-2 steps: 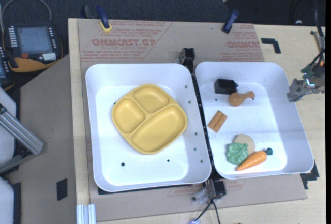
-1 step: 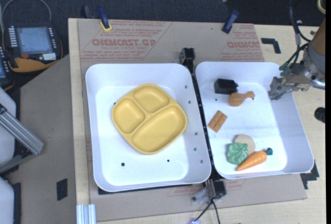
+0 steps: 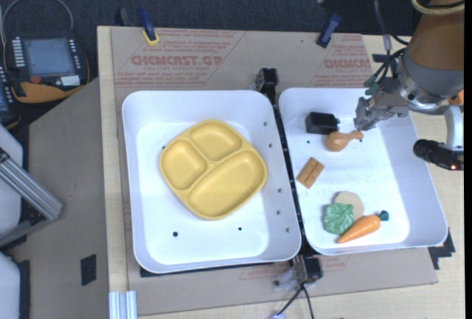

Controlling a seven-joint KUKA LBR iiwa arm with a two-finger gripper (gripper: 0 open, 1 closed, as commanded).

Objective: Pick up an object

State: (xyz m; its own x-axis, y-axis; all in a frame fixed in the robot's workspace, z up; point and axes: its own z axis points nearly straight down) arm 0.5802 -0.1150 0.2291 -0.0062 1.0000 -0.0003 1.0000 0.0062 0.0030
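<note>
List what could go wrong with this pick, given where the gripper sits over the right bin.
1. The gripper sits at the thin stem end of the tan drumstick-shaped toy; a grasp there may slip or roll the toy away.
2. The black block lies close beside that toy, so a descent could nudge it or catch it instead.
3. The toy lies near the middle of the right bin, with the carrot and wafer further off, so those seem unlikely to interfere.
</note>
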